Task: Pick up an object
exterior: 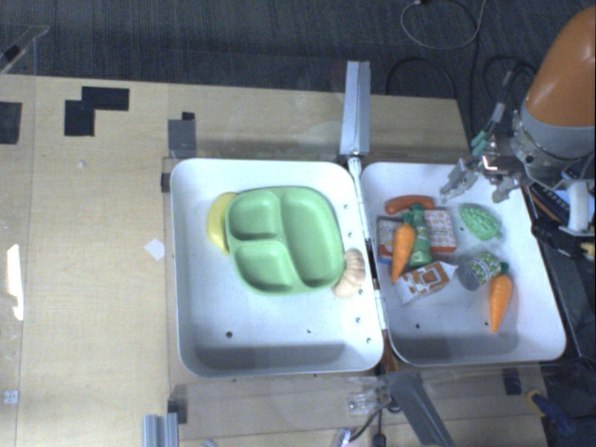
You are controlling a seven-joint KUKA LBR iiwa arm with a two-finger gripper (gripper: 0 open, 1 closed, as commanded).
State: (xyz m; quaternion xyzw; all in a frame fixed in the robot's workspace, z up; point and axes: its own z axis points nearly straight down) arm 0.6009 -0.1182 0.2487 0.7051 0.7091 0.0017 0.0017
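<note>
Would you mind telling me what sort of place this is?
Probably a robotics lab's grasping testbed: two white bins on a bench, toy food such as a carrot, and a robot arm's end effector above them.

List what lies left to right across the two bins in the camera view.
Banana → green tray → beige shell → left carrot → can → right carrot.

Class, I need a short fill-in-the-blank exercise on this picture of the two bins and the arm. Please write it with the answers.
1. The green divided tray lies in the ____ bin.
2. The right bin holds ____ orange carrots.
3. The gripper hovers over the ____ bin.

Missing words: left; two; right
</note>
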